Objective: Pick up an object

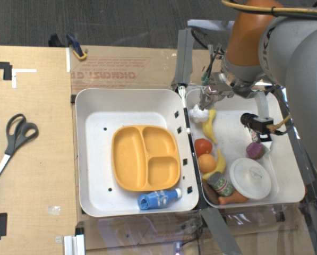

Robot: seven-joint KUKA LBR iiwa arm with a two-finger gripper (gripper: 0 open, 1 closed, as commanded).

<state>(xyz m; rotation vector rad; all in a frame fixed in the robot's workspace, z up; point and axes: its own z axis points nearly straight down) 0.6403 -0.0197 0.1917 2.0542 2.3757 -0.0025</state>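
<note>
Gripper (207, 97) hangs at your right bin's (285, 195) back-left corner — over the banana (208, 125), grip probably unreadable.

Yellow banana (208, 125) (white tip) lies in right bin (285, 193).

One camera watches me, fixed above the bench (31, 142) and looking down at a slant. It stands on the near side: the near rims of the two white bins lie at the bottom of the picture, and the dark floor (94, 9) beyond the bench fills the top. The left bin (89, 158) is in the middle of the view and the right bin (291, 190) is beside it toward the right edge. My arm (285, 41) comes in from the right and looks very big, because it rises close to the lens. The camera is near enough to show both bins whole and the scissors (15, 137) on the left.
</note>
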